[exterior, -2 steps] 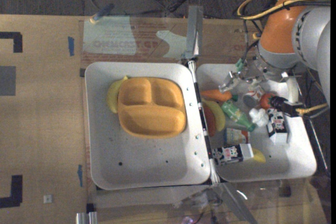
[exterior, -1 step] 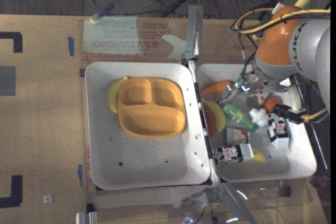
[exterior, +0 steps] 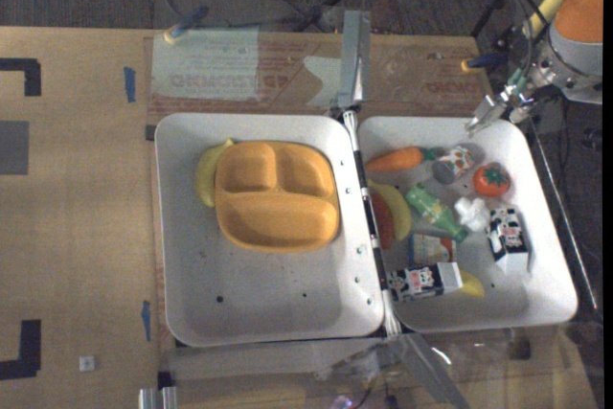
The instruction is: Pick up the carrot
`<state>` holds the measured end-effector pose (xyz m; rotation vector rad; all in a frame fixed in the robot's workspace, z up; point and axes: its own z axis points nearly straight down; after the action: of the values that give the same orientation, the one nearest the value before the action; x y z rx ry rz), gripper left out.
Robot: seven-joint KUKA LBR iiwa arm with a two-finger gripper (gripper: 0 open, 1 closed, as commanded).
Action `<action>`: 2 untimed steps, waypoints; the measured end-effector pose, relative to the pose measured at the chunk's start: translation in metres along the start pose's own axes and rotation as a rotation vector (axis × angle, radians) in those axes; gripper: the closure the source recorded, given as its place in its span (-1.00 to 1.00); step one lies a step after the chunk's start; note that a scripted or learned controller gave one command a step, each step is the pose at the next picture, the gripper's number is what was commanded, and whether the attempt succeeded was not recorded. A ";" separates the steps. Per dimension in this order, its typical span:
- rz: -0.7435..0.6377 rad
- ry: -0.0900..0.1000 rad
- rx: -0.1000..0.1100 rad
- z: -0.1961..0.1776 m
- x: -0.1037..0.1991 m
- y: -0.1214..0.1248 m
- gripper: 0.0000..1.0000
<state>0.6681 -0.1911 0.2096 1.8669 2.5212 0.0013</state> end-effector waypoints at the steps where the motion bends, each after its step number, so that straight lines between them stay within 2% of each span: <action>1: -0.077 0.003 0.010 0.125 0.072 0.019 -1.00; 2: -0.082 0.001 0.011 0.116 0.072 0.020 1.00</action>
<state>0.6664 -0.1165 0.0935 1.7666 2.6010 -0.0114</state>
